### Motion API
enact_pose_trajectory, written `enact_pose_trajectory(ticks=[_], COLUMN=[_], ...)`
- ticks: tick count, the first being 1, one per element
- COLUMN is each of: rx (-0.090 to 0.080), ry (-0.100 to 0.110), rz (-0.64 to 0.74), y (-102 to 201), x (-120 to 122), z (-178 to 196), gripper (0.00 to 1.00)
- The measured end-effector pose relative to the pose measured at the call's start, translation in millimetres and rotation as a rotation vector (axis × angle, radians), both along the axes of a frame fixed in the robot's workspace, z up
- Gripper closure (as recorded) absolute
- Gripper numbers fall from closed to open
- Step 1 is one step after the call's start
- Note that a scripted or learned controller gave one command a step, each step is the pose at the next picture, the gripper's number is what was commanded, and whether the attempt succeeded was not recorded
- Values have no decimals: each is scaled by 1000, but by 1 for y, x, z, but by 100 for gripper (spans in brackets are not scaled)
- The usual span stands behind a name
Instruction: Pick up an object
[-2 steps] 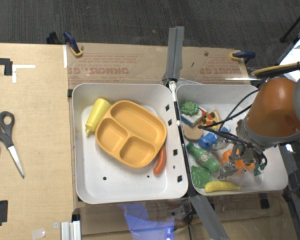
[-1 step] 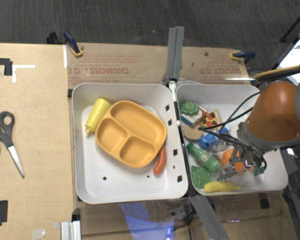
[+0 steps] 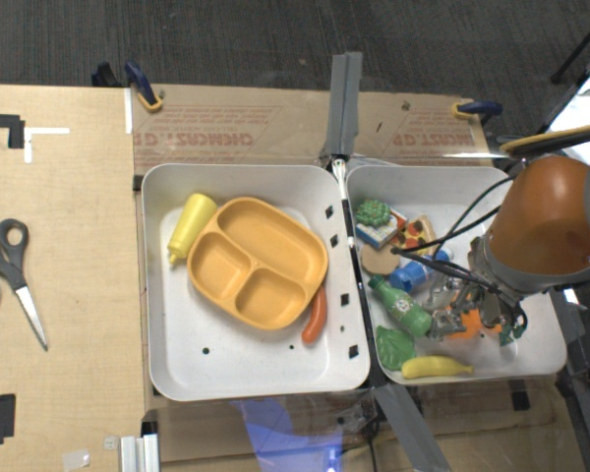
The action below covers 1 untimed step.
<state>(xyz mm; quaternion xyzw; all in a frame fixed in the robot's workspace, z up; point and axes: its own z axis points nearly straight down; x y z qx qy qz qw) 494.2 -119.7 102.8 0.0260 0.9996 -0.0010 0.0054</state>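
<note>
My gripper (image 3: 460, 308) is low inside the right bin (image 3: 531, 362), under the arm's orange band (image 3: 549, 219). It hangs over a cluster of toys: a small orange piece (image 3: 459, 328), a blue piece (image 3: 407, 276) and a green bottle (image 3: 401, 307) just to its left. A yellow banana (image 3: 436, 367) lies by the bin's front wall, beside a green leaf-shaped toy (image 3: 394, 346). Toward the back sit a green bumpy toy (image 3: 374, 211) and a pizza slice (image 3: 413, 233). Cables and the wrist hide what lies directly under the gripper.
The left bin (image 3: 177, 362) holds a yellow divided plate (image 3: 258, 262), a yellow bottle (image 3: 190, 226) at its left and a red sausage (image 3: 315, 320) at its right front. Scissors (image 3: 18, 273) lie on the bench far left. Blue clamps (image 3: 144, 85) hold the cardboard behind.
</note>
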Motion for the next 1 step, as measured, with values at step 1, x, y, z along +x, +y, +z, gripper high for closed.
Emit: enact_pose_trajectory(ticks=[1], rx=[1], ry=[9], rz=[11], y=[-38], x=[64], z=[184], gripper=[100])
